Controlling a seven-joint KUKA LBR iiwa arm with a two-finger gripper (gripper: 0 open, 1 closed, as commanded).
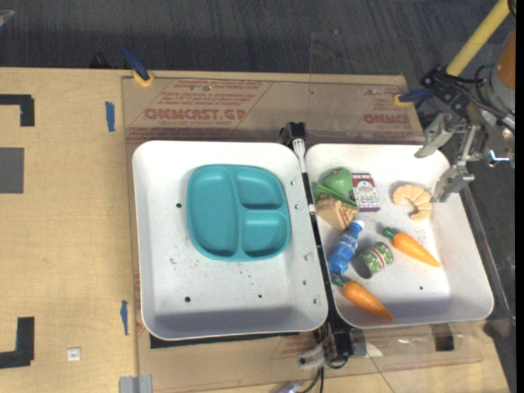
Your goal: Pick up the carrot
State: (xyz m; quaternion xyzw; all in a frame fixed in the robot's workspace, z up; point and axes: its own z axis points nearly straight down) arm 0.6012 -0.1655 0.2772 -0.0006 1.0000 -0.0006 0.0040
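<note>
Claw [449,155] is hanging over the right bin's [475,301] top-right corner, fingers apart and holding nothing, so from my seat nothing's done yet: both carrots [413,248] lie in that bin, untouched, one mid-right, one [364,299] near the front.

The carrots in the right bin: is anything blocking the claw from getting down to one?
Nothing visible. The gripper sits at the right bin's upper right edge. One carrot lies in the open just below it; the other carrot lies near the front, beside a blue bottle.
</note>
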